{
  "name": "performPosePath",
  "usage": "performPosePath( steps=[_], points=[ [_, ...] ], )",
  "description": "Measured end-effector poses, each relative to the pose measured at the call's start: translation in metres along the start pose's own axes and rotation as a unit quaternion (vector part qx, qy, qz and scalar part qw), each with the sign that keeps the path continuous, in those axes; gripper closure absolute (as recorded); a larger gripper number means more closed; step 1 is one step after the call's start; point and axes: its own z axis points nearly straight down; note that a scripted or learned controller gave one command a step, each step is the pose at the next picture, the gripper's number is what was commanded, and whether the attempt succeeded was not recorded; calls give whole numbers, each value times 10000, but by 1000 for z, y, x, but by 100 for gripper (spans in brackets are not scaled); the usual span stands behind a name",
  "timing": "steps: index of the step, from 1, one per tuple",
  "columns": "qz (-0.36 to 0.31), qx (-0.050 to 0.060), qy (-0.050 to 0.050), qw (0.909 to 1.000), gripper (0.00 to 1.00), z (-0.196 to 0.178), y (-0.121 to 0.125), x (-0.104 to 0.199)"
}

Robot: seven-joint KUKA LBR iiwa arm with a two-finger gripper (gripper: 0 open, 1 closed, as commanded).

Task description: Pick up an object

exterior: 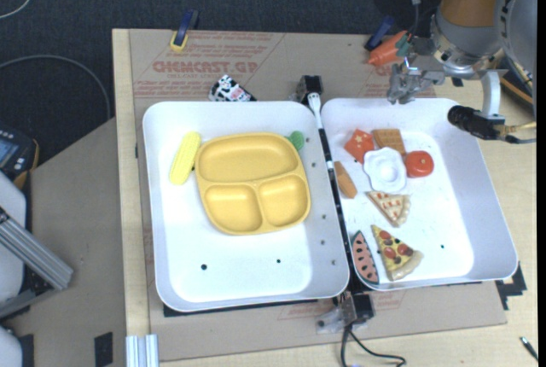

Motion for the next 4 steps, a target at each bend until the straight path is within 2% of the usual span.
performPosePath(
  steps=[1,2,3,4],
  points=[
    [1,8,1,10000,100,-22,1,0],
    [5,65,17,10000,100,-11,-45,24],
    [7,52,16,10000,100,-29,-73,35],
    [9,50,13,10000,100,-26,-71,35]
  ],
)
